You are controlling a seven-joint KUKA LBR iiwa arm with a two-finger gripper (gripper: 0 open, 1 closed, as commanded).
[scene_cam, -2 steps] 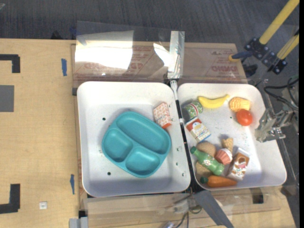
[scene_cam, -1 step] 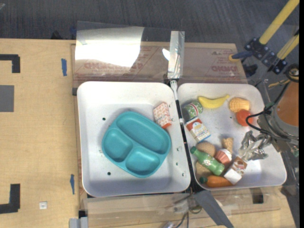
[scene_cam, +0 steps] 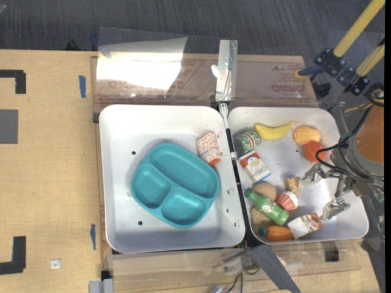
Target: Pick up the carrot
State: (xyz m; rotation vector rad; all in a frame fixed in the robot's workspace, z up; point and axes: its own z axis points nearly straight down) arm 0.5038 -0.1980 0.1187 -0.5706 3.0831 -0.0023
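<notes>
Carrot [scene_cam: 280,232], smooth tapered orange plastic

Pale wooden surface [scene_cam: 43,182], matt and faintly grained; smooth white plastic bins [scene_cam: 116,163], slightly shiny; glossy teal plastic plate [scene_cam: 175,185]; smooth orange plastic carrot [scene_cam: 280,232]

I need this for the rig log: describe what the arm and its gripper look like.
The arm enters from the right edge, grey with an orange band above the wrist. Dark cables loop around its wrist. The gripper is bare silvery metal, with thin fingers ending in small angular tips over the right bin.
</notes>
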